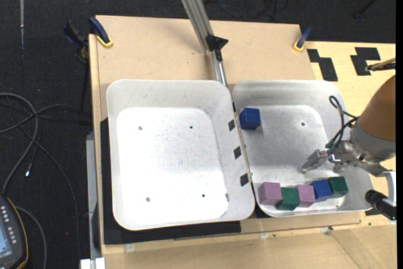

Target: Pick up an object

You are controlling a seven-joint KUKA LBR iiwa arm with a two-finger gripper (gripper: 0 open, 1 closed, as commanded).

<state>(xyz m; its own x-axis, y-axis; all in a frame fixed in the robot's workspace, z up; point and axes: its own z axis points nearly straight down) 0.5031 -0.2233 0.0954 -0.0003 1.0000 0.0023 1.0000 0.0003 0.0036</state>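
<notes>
A blue cube (pixel 250 118) lies alone at the back left of the right bin (pixel 283 87). Along that bin's front wall runs a row of blocks: a purple one (pixel 270 192), a green one (pixel 289 198), a second purple one (pixel 306 193), a blue one (pixel 323 188) and a green one (pixel 338 185). My gripper (pixel 318 160) hangs over the right side of the bin, just behind the row and above the blue block. It looks open, and nothing is between its fingers.
The left bin (pixel 114 135) adjoins the right one along a shared rim. A metal pole (pixel 195 3) slants in from the back to the bins' junction. Clamps sit at the bench's back corners.
</notes>
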